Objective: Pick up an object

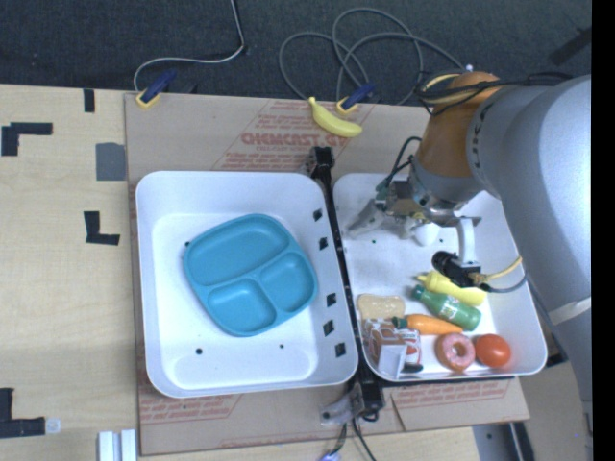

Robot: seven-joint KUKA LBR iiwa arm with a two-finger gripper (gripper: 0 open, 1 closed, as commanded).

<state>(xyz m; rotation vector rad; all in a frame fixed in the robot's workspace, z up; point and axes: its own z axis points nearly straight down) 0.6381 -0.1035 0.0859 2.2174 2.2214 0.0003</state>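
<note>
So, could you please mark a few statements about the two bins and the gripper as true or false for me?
1. The blue divided plate lies in the left bin. True.
2. The yellow banana lies in the right bin. False: it lies outside, on the cardboard behind the bins.
3. The gripper is over the left bin. False: it is over the right bin.
4. The red tomato sits beside the doughnut. True.

Two white bins (154, 257), one blue divided plate (252, 273), one banana (333, 121), one tomato (494, 351), one carrot (434, 325), one doughnut (455, 351).
</note>
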